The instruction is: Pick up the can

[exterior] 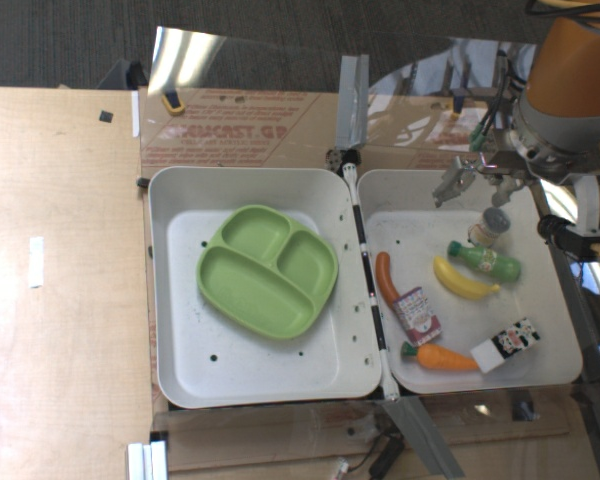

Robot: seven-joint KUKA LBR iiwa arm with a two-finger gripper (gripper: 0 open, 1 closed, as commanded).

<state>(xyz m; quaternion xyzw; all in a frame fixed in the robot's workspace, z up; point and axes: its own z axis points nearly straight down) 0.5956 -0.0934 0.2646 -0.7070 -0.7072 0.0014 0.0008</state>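
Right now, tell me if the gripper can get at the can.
Probably yes. The can lies uncovered in the right bin, and the gripper hangs above that bin's far side. The sausage and carrot sit close beside it, so the grasp looks tight.

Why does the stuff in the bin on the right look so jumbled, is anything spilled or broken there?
Nothing looks spilled or broken. The right bin holds toy food lying loose at odd angles: a green bottle on its side against a banana, a carrot, a sausage. The green plate sits tilted in the left bin.
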